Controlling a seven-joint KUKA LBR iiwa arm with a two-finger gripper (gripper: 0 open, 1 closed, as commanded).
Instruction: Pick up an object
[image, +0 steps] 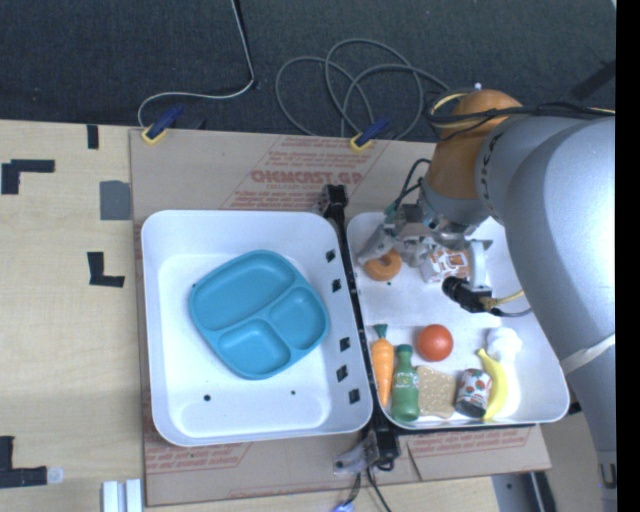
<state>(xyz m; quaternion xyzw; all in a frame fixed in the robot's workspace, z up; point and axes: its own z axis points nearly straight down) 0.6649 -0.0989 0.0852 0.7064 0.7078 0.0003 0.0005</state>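
A dark carpet lies behind the counter (60, 300), light wood under brown cardboard. In the left bin (160, 330) rests a blue plastic divided plate (260, 312), smooth and stiff. In the right bin (545, 385) the tool (415, 245) hangs just above a small orange toy (381, 266); whether it grips anything, I cannot tell. The toy looks light, hard and rounded, so it may slip; I would pinch across its middle.

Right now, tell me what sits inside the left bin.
The left bin holds one blue divided plate, its three compartments bare. Whatever lies beneath the plate is covered.
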